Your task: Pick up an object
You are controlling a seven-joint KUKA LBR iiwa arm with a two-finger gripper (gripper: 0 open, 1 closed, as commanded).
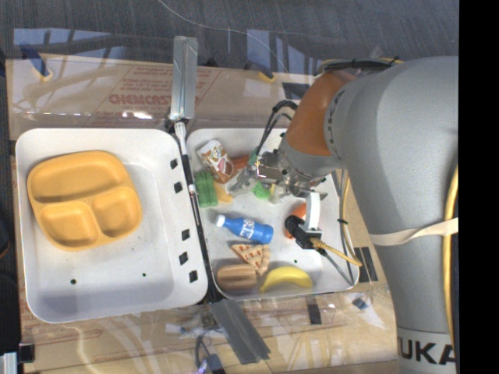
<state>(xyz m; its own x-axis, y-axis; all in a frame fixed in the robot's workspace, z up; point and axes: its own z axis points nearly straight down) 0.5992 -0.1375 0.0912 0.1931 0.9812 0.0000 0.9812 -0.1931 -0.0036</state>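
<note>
My gripper [261,174] hangs low over the upper middle of the right bin [337,209], its arm coming in from the right. A small green object [263,192] lies right below it, partly hidden by the gripper. Just to the left are a red-and-white snack packet [215,159] and a green block [206,189]. A small orange piece [299,208] sits under the wrist. Further down the bin lie a blue bottle [245,228], a pizza slice [251,252], a brown bun [236,276] and a banana [286,278]. I see nothing lifted from the bin floor.
The left bin [156,287] carries a yellow divided tray [82,199] in its upper left. A raised divider with black clips [187,216] separates the two bins. The arm's bulk covers the right bin's right edge.
</note>
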